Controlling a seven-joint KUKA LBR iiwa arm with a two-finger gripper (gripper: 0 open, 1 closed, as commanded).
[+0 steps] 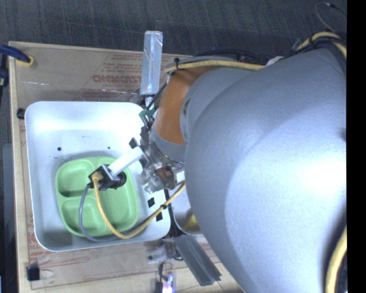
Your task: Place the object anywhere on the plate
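Jaws hang just right of the green plate (70,180); their state cannot be told.

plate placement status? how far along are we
Done: the arm is reaching over the left bin, with the pincer at the right edge of the green plate. In hand: unclear, because the wrist hides whether the pincer grips anything. Left: I can't confirm an object resting on the plate, so treat placement and retreat as pending.

The plate (73,179) is light green, the bin (49,127) white, the arm (274,163) grey with an orange band (171,108).
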